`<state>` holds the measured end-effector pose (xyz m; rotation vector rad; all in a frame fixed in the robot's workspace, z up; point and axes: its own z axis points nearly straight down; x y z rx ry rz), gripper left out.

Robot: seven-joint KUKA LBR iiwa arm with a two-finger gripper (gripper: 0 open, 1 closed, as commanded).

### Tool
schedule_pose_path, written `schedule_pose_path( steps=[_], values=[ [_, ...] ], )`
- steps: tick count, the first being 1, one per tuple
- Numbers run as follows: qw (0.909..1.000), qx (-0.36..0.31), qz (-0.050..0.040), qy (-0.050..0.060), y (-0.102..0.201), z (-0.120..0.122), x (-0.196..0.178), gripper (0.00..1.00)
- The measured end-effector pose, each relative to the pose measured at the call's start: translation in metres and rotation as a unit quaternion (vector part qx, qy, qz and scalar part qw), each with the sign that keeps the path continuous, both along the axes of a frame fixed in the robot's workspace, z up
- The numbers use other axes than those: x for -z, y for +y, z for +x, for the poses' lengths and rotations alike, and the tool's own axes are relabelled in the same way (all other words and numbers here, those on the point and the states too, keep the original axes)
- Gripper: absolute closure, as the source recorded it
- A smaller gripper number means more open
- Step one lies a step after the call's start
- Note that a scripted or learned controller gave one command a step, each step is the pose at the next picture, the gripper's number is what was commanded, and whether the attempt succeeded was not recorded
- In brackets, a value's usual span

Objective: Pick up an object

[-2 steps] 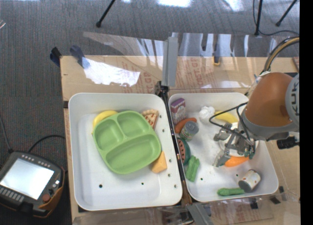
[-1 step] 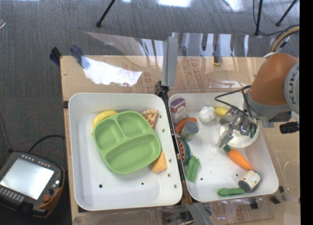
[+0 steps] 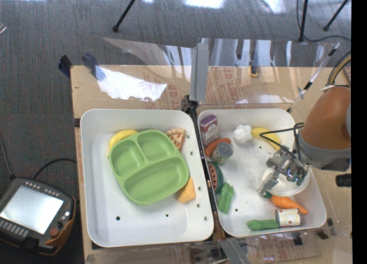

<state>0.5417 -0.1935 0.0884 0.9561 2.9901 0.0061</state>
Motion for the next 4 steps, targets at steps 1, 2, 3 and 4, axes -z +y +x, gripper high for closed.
schedule_pose_path(
  steps=[1, 2, 3, 4],
  values=[
    [0.9849, 0.173, -0.0005, 0.002, -0.012, 0.068, 0.001, 0.0],
    [0.9648, 0.263, -0.0009, 0.004, 0.051, 0.102, 0.001, 0.0],
    [0.9576, 0.288, -0.0009, 0.005, 0.06, -0.04, 0.002, 0.0],
    [0.9514, 0.308, 0.0033, -0.009, 0.044, -0.056, -0.003, 0.0]
  ],
)
